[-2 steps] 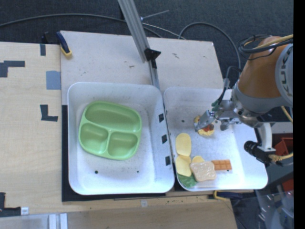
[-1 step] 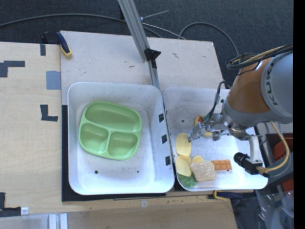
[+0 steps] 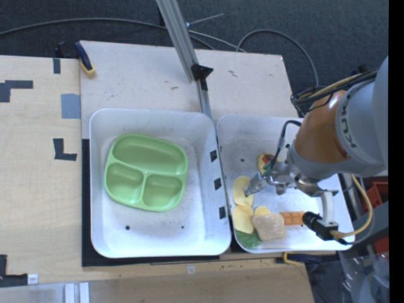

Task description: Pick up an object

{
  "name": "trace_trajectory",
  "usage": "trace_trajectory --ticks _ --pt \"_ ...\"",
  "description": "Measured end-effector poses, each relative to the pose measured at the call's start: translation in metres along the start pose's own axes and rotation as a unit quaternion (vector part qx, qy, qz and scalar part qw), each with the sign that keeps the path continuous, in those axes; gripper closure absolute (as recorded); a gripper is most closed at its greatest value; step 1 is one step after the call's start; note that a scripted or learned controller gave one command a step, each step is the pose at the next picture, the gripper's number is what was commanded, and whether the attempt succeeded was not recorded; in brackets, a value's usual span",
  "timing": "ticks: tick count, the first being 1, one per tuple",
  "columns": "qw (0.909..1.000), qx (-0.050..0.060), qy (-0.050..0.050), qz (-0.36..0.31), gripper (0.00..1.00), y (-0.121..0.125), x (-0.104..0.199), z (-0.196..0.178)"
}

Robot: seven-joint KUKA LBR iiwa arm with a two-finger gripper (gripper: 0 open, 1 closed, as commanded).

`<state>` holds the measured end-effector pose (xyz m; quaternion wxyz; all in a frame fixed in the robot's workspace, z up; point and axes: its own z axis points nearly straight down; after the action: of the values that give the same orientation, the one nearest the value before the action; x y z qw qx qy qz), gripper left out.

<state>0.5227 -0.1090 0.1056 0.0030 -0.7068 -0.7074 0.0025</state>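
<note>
My gripper (image 3: 256,185) hangs low in the right bin (image 3: 240,137), its tip just over the right edge of a pale yellow round piece (image 3: 240,190). Below that piece lies a second yellow piece (image 3: 242,218), with a tan bread-like slice (image 3: 270,227) to its right and a green scrap (image 3: 250,239) under them. An orange stick (image 3: 291,218) lies right of the slice. A small yellow, red and green toy (image 3: 264,163) sits just above the gripper. Nothing shows as held.
The left bin (image 3: 101,169) holds a light green divided plate (image 3: 146,172). A metal pole (image 3: 183,36) slants down to the rim between the bins. The arm's grey body and orange band (image 3: 322,137) cover the right bin's right side.
</note>
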Motion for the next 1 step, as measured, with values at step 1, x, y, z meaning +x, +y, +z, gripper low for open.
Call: trace_trajectory --ticks 1 --pt "1.0 -0.002 0.0 -0.001 1.0 0.0011 0.0006 -0.0124"
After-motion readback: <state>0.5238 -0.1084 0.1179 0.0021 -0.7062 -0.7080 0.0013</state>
